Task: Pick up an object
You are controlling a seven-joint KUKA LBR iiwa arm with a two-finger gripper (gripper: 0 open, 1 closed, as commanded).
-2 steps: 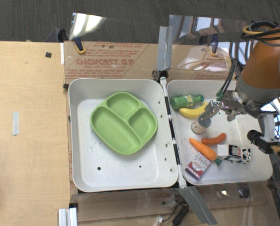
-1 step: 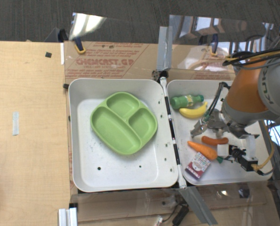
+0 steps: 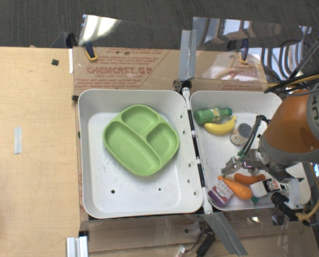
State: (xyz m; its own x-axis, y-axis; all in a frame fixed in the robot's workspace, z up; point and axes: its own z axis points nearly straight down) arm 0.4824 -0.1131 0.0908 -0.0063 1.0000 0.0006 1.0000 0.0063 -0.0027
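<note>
In the right bin [image 3: 230,97], a green bottle [image 3: 213,114] lies at the back with a yellow banana [image 3: 221,126] just in front of it. A small grey-beige cup [image 3: 240,134] lies to the banana's right. Near the front wall lie an orange carrot [image 3: 237,188], a second orange piece [image 3: 250,179] and a purple-and-white packet [image 3: 220,193]. My gripper [image 3: 237,164] hangs low over the middle of this bin, just behind the carrots and in front of the cup. The orange-banded wrist [image 3: 296,130] hides the bin's right part.
The left bin [image 3: 95,159] holds a green divided plate [image 3: 141,138], lying tilted in its middle. A cardboard sheet [image 3: 127,68] stands behind the bins. The wooden bench [image 3: 30,143] stretches to the left.
</note>
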